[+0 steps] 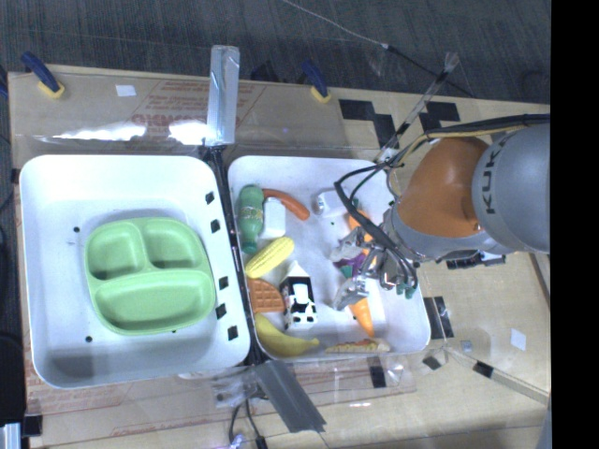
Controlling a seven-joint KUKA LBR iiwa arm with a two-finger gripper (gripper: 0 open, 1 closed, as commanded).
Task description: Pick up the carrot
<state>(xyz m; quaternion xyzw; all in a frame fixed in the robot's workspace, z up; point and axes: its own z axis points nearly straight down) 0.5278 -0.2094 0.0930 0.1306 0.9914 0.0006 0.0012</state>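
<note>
Surface (122, 110): carries two white bins side by side. Left bin (47, 251) holds a green divided tray (148, 274), lying flat near its middle. Right bin (412, 321) holds the mixed items.

Arm (487, 199): grey with an orange band, reaching in from the right over the right bin. Gripper (360, 274) sits low in that bin's right half among cables; whether it is apart or together cannot be told.

Items along the right bin's left side: green bottle (250, 215), corn cob (269, 255), waffle (266, 296), banana (284, 340), cow toy (299, 302).

Carrot (363, 314): lies on the bin floor just below the gripper, near the front right corner. Contact cannot be determined.
</note>
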